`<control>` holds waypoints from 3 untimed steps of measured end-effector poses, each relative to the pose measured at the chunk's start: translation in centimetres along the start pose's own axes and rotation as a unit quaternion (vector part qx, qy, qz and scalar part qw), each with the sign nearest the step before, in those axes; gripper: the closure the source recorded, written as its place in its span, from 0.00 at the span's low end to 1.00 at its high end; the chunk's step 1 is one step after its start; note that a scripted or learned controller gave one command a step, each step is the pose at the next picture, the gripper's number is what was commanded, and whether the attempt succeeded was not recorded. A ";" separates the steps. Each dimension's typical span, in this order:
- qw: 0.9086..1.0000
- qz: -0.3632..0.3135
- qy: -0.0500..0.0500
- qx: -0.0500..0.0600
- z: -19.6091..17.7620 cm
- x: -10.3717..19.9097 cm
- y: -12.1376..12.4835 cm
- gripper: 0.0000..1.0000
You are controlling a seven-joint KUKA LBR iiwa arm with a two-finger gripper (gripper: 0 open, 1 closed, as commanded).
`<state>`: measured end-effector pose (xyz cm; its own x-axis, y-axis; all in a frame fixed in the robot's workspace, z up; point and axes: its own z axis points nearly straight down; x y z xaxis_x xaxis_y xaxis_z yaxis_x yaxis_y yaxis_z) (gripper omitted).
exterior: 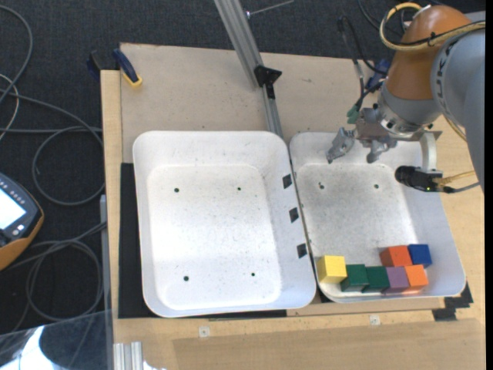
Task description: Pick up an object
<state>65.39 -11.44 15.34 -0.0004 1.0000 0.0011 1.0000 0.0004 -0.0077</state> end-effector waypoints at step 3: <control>1.000 -0.001 -0.001 -0.008 -2.7 0.4 0.5 1.00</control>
<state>65.89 -11.00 18.08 -0.0021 1.0000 -0.0010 1.0000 0.0021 0.0092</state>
